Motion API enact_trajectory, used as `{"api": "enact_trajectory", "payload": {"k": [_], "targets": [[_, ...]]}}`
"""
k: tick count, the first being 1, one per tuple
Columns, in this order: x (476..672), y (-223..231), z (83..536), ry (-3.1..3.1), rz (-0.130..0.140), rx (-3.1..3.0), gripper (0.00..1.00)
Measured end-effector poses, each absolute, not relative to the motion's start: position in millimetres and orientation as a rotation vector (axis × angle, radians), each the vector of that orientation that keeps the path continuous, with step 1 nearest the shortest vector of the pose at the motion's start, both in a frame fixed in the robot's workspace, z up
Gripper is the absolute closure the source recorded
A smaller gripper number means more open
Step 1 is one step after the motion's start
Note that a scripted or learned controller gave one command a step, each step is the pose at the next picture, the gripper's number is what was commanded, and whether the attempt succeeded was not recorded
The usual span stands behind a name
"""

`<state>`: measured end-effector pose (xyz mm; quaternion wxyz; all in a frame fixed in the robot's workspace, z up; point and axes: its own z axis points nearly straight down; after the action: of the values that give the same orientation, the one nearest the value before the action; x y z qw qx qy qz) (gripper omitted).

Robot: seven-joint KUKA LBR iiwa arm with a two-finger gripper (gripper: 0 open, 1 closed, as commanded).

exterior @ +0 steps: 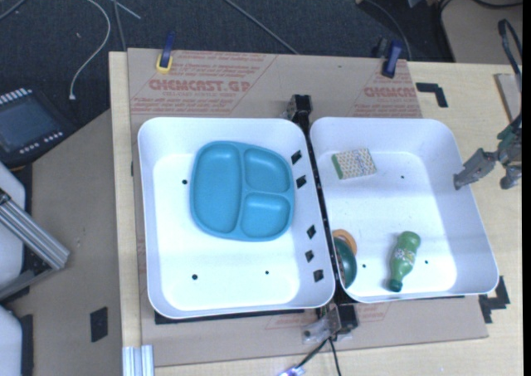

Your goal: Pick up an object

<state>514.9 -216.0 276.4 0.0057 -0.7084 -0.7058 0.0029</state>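
— Objects to choose from all lie in the right bin [444,150]: a green bottle [402,261] on its side near the front wall, a speckled sponge-like block [354,163] toward the back left, and a round green-and-orange piece [344,255] tucked into the front-left corner, touching the divider side.

— And the left bin [158,225]?

— It holds just a blue divided plate [241,190], lying flat in the back half, its three compartments bare.

— Where's the tool [479,165]?

— At the right bin's far right rim, well apart from all three pieces, with nothing between its fingers. I cannot tell whether it is spread or closed; it is small and partly cut off at the frame's edge.

— Why there, do you think?

— My guess is it sits off to the side so the camera sees both bins unobstructed before a reach. No grasp has begun.

— Likeliest target?

— Perhaps the bottle: it lies free of the walls. The corner piece looks awkward, hemmed in by two walls. Both bins sit clamped on the counter [465,92], so they should not shift.
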Motion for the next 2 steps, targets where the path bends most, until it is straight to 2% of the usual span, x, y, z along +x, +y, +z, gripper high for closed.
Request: {"api": "enact_trajectory", "payload": {"k": [1,2], "targets": [[517.2,-215,283,-2.221,0.000,-2.221,0.00],[513.7,-206,234,-2.218,0.002,-2.217,0.00]]}}
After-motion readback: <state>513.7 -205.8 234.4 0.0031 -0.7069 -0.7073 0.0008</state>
